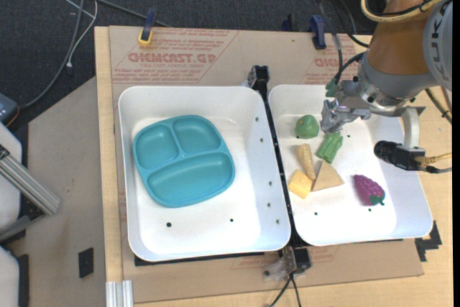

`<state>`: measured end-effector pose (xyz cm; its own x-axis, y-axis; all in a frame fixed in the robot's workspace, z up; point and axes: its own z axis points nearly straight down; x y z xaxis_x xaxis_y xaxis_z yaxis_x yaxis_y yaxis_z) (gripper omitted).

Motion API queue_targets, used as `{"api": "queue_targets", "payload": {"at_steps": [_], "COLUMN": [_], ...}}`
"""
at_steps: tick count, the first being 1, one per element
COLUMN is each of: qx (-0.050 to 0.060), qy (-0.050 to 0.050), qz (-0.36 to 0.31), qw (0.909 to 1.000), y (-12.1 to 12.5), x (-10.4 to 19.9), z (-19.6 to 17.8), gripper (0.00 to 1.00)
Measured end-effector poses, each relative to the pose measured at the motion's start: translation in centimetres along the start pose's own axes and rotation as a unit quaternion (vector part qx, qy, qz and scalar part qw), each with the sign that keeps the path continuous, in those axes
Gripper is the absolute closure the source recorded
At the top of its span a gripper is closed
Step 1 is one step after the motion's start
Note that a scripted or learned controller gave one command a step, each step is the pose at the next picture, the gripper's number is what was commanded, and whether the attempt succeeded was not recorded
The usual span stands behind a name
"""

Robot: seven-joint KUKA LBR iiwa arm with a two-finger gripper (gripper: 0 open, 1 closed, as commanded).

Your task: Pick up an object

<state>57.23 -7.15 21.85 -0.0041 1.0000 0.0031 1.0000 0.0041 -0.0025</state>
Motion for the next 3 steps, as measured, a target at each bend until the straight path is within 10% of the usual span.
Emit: {"api": "queue_targets", "payload": {"at_steps": [3], "qx": [-0.002], "qy": [-0.001], "qz": [0.000], "qw": [1.0000], "y": [-3.9], "x": [16.3], "z": [-1.2], "gripper": [1.00]}}
